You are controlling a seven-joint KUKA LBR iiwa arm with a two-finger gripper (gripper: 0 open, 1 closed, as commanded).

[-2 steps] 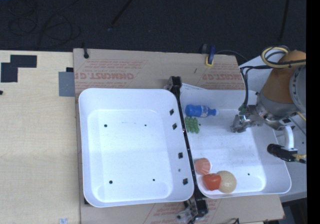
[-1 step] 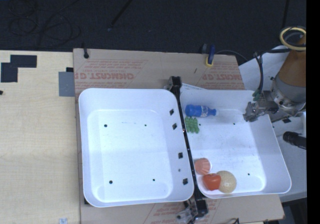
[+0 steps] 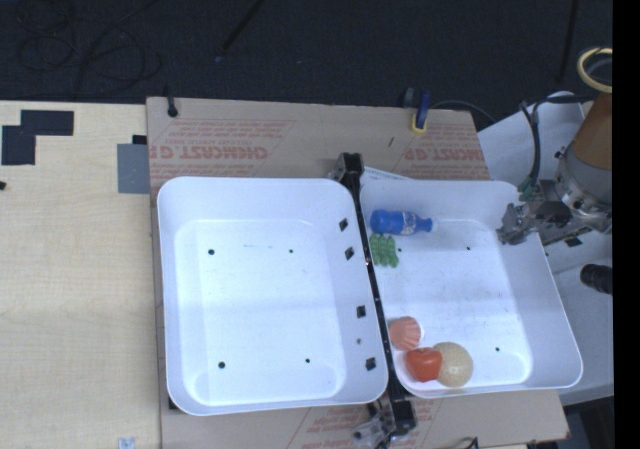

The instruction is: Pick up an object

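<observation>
The right bin (image 3: 520,287) holds a blue bottle (image 3: 398,223) lying on its side near the back left, with a small green object (image 3: 384,251) just in front of it. At the bin's front left corner sit a pink ball (image 3: 404,332), a red object (image 3: 424,364) and a pale yellow ball (image 3: 454,363), close together. My gripper (image 3: 518,223) hangs at the right bin's back right rim, well apart from all the objects. Nothing shows between its fingers.
The left bin (image 3: 180,257) lies beside the right one, joined by a black divider strip (image 3: 362,267). Both rest on a cardboard sheet (image 3: 260,137). The arm's orange band (image 3: 600,137) and cables stand at the right edge.
</observation>
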